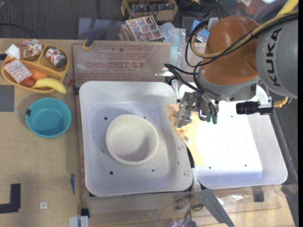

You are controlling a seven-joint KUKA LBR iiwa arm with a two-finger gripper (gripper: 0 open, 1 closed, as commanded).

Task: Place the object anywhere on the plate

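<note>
On your wooden bench (42, 174), two white bins are sitting side by side, and the plate (132, 138) is lying in the left bin (94, 98). The gripper (187, 110) is hanging over the wall between the bins; its fingers are closing on a tan, flat object (176, 115). This object is hanging above the left bin's right edge, near the plate but apart from it.

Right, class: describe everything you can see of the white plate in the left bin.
The plate is round and off-white, with faint concentric ridges that give it a woven or moulded look; the material is hard to tell. It lies roughly in the middle of the left bin, resting on the bin's floor. Nothing lies on it, and the gripper is off to its right, near the bin's edge.
</note>
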